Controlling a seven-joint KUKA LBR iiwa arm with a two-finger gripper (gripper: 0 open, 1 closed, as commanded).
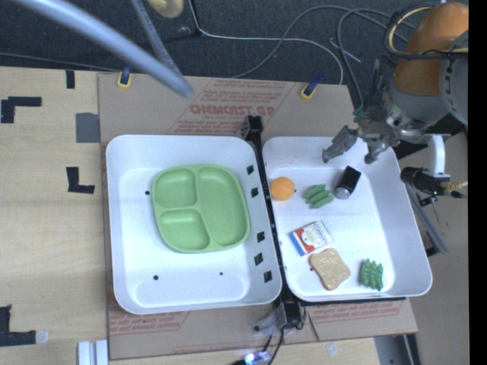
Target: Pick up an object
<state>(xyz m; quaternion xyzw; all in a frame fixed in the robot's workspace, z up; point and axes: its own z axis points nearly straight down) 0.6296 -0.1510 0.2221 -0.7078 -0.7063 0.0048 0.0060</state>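
Observation:
My gripper (354, 152) hangs over the far part of the right bin (396, 226), its two fingers (335, 146) spread open with nothing between them. Just below it lies a small black cylinder (348, 182). Left of that are a green pea pod (319, 196) and an orange ball (282, 188). Nearer the front lie a red, white and blue carton (310, 238), a slice of toast (329, 268) and a green leafy piece (371, 274).
The left bin (129, 226) holds a green divided plate (201, 207). A black clip ridge (262, 211) joins the two bins. The arm's orange band (430, 44) sits at the upper right, with cables behind.

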